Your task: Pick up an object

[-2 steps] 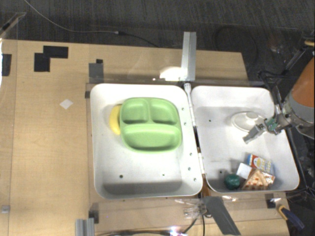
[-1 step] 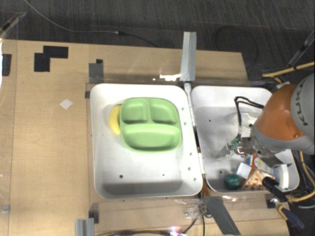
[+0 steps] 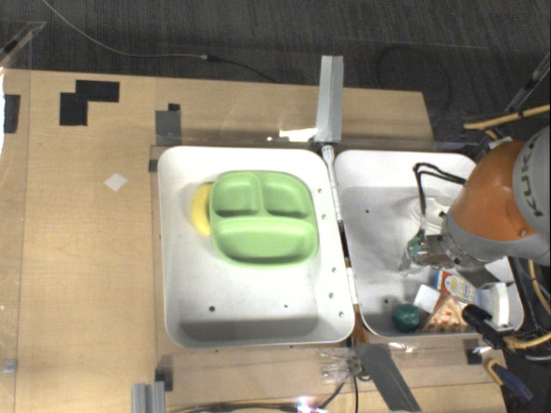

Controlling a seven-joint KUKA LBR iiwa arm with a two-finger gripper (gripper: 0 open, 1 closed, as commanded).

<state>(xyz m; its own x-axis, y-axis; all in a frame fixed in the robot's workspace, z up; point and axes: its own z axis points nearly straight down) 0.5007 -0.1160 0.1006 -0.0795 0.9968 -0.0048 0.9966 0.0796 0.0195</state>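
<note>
Camera view, dark green round ball [image 3: 406, 317] in right bin [image 3: 379, 231], tool [image 3: 419, 252] above it, grip state unclear

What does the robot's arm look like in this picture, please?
The arm is grey with a broad, rounded orange band above the wrist. Black cables loop beside it over the right bin, and its claw is a small dark metal assembly.

Divided tray [image 3: 261, 217] in left bin [image 3: 181, 308], over banana [image 3: 201, 212].
</note>
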